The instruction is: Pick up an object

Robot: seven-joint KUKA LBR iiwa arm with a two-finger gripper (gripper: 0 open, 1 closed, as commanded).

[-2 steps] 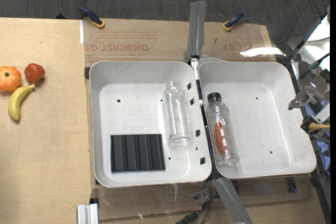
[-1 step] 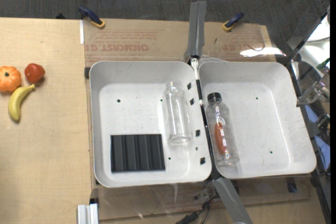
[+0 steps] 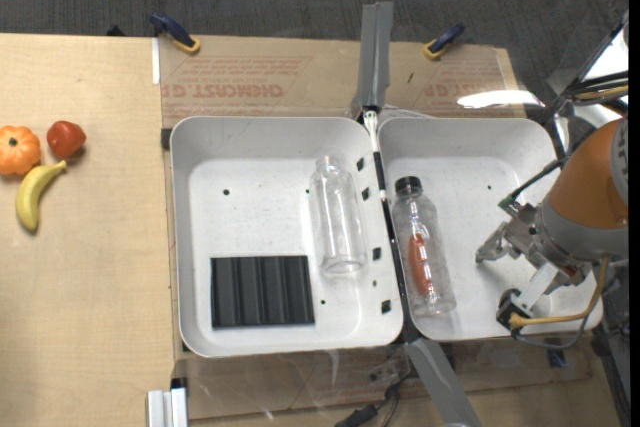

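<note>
From where I stand, the bench [image 3: 80, 315] takes up most of the scene, a pale wooden top with a sheet of cardboard [image 3: 300, 75] clamped under the two white bins. The left bin [image 3: 190, 215] holds a black ribbed tray [image 3: 262, 291] in its near corner and a clear empty bottle [image 3: 337, 215] lying lengthwise against its right side. The right bin [image 3: 470, 165] has a second clear bottle with a dark cap and something red inside [image 3: 420, 250], lying along its left wall, cap pointing away. The arm [image 3: 600, 195], with its orange band, hangs in over the right edge of that bin.

The nearest thing worth going for looks to be the red-filled bottle, which lies well apart from the tool. To do it well, I would say the arm should travel left until it sits over the bottle's middle, turn so the grasp crosses the narrow width and not the length, then come down straight; the bin wall right beside the bottle leaves little room on that side.

The gripper [image 3: 515, 265] is low over the right part of the right bin, and I see nothing in it or touching it. How wide it stands I cannot tell from here.

Off on the far left lie an orange [image 3: 17, 151], a red fruit [image 3: 65, 139] and a banana [image 3: 35, 195].
</note>
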